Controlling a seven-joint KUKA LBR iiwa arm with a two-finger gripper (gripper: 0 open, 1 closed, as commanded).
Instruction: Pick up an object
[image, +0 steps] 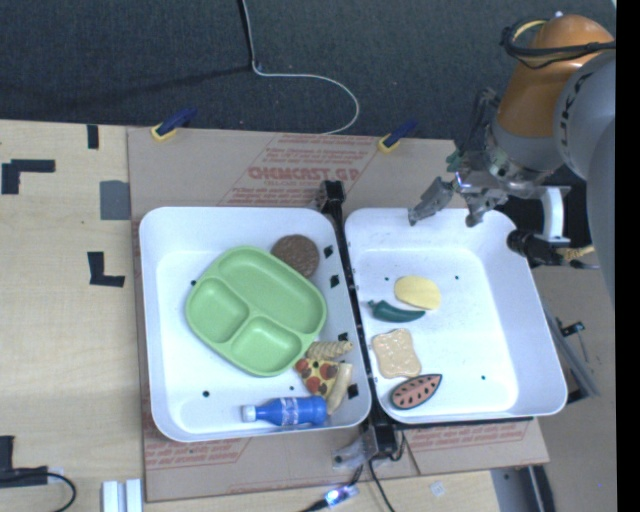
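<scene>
My hand (447, 203) hangs spread, gripping nothing, over the right bin's (520, 330) far rim. Just below it in that bin: pale yellow rounded piece (417, 292), touching a dark green pepper (398, 311); toast slice (396, 352) farther down.

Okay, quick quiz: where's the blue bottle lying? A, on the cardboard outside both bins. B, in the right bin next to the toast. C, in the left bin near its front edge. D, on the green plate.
C: the blue bottle lies on its side in the left bin, below the green plate.
</scene>
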